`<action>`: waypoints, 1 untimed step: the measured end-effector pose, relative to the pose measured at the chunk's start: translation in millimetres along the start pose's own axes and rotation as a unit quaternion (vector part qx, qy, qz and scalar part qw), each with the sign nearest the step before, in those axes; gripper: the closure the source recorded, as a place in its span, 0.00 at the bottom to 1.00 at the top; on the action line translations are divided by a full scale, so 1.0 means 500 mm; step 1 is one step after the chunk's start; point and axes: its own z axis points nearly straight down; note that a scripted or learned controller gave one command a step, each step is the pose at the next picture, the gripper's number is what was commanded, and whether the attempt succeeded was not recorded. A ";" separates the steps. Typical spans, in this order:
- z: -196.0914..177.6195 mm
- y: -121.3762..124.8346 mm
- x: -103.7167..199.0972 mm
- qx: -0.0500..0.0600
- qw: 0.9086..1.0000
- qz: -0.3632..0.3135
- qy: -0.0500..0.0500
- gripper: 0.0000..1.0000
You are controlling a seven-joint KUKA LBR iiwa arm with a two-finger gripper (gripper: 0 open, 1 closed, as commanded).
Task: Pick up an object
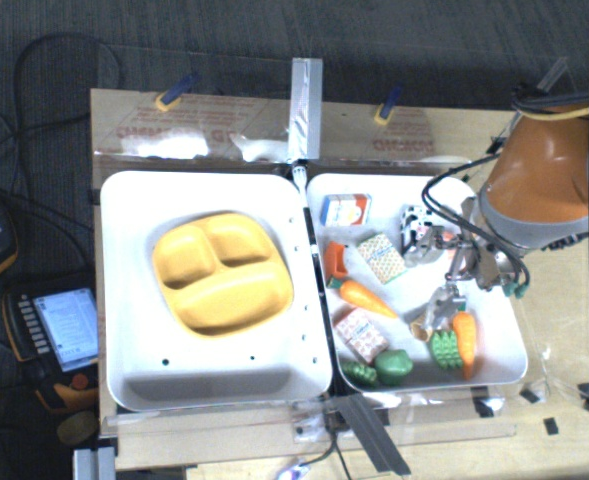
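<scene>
The arm [539, 173] is reaching in from the right and is hanging over the right bin [504, 368], with its orange band high above the bin's far right corner. The gripper [442, 308] is pointing down into the right part of this bin, just beside the leafy top of a carrot toy [464, 340] that is lying near the right wall; I cannot tell if it is touching the toy. Whether the gripper is open or closed I cannot tell, because the view is too small and blurred at its tip, and nothing is clearly sitting in it. A black cable [444, 193] is looping from the wrist over the far side of the bin. In the same bin a second carrot [366, 299] is lying at a slant near the middle, and a patterned cube [382, 258] is lying just beyond it. A red and white box [345, 209] is lying at the far left corner. A pink checked block [361, 334] is lying nearer to us, and a green vegetable toy [392, 366] is lying at the near edge, just beside it. The left bin [124, 368] is holding a yellow divided plate [222, 271], which is lying flat in the middle, well apart from the gripper.
</scene>
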 end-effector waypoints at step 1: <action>0.202 -0.109 0.015 0.001 1.000 -0.028 -0.006 0.00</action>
